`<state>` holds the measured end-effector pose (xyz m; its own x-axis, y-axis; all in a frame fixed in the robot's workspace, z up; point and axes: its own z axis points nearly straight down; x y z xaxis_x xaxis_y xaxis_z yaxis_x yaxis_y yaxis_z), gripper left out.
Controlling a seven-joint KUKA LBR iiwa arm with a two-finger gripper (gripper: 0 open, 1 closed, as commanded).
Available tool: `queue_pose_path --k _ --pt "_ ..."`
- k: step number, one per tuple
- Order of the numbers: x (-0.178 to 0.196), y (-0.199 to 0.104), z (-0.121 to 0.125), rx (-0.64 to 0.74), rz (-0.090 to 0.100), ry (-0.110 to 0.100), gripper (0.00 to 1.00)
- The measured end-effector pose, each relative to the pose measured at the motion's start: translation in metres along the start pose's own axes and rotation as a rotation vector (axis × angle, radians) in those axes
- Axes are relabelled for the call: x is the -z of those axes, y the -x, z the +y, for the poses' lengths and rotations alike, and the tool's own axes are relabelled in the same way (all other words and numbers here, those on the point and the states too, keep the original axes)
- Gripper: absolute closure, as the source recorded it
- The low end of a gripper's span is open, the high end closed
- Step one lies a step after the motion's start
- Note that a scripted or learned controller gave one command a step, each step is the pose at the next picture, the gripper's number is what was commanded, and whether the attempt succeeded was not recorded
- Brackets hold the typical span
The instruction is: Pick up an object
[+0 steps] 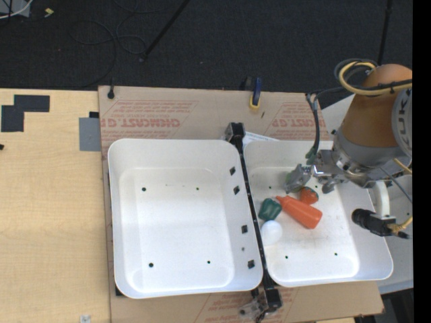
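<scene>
White left bin [128,180] sits beside the right bin [363,264], which holds a green object [269,209], white ball [271,231] and orange carrot [302,212]. Gripper [298,177] hovers just above the carrot; its state is unclear.

Two bins sat side by side on the worktop [47,200]. In the right bin [367,264], near its left wall, a carrot-shaped piece [301,211], a small cap-shaped piece [269,209] and a ball [271,231] clustered together; the gripper [298,177] hung just behind them.
</scene>
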<state>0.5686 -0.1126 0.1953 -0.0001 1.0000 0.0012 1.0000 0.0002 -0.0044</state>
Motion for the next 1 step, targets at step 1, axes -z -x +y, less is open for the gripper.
queue_pose_path --k 1 --pt "0.2328 0.0543 0.0018 -0.002 -0.008 0.019 0.0"
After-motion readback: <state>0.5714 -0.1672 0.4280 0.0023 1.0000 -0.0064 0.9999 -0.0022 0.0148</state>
